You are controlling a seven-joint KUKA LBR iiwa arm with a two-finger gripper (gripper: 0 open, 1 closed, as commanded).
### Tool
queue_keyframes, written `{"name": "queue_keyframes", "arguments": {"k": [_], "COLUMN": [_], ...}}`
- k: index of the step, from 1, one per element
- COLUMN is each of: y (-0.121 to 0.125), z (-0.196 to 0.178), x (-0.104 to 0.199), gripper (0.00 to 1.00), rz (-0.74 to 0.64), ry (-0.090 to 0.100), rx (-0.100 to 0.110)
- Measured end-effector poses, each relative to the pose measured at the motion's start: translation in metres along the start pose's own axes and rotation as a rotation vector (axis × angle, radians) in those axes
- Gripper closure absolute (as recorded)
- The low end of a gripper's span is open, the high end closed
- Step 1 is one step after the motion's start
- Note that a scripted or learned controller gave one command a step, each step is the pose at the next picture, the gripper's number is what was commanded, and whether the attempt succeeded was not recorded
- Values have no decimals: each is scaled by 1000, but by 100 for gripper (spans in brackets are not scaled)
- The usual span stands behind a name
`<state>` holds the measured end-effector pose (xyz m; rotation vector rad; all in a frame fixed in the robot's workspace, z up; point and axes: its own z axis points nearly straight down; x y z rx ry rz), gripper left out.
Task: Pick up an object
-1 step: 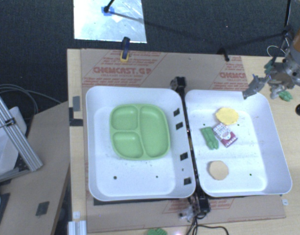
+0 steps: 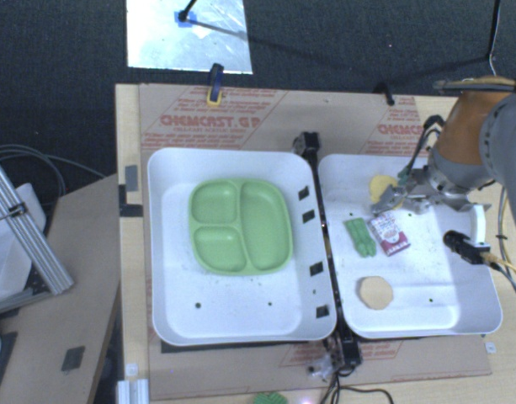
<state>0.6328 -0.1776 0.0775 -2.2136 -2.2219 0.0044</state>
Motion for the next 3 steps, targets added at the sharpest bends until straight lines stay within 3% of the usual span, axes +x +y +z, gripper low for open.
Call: {"name": "queue_keyframes", "arguments": {"k": [1, 2, 3], "y": [-73, -69, -64], "z": [-6, -17, -112], "x": [52, 49, 132], "gripper": [0, 100, 100], "rz": [2, 3, -8], "ry": [2, -2, 0], "rx": [0, -9, -15]}}
